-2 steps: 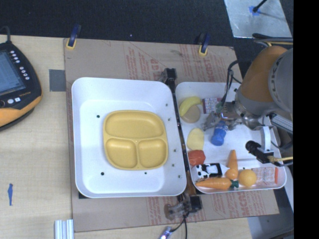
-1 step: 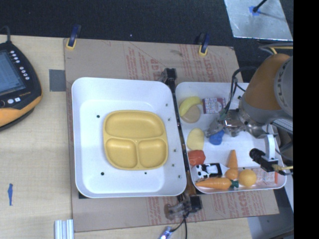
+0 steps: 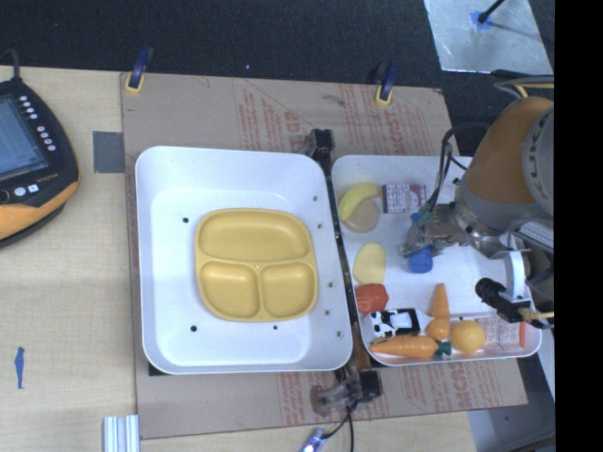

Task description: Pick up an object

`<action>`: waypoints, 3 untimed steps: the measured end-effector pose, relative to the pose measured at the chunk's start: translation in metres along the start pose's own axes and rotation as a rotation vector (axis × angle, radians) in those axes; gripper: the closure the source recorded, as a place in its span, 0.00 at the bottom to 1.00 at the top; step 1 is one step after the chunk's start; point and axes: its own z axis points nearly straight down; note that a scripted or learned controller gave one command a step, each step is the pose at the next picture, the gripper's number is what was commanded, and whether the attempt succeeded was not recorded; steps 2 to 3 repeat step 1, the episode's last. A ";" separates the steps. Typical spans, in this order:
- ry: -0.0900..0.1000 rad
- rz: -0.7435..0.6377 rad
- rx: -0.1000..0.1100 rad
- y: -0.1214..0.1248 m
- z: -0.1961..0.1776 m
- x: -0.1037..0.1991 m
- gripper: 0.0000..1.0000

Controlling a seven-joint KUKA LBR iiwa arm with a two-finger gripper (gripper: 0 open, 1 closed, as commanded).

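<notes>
Tool low in right bin, over blue object, grip state unclear, arm reaching from right

Right bin front crowded: carrots, cow toy, tomato. Open floor mid-right. Left bin blocked centrally by yellow tray.

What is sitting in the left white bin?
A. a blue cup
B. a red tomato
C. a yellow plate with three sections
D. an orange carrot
C: the yellow plastic plate with three sections lies in the middle of the left shallow white bin.
</notes>
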 end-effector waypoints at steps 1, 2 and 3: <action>0.002 0.001 -0.006 0.000 -0.091 0.102 1.00; 0.002 0.001 -0.006 0.000 -0.091 0.102 1.00; 0.002 0.001 -0.006 0.000 -0.091 0.102 1.00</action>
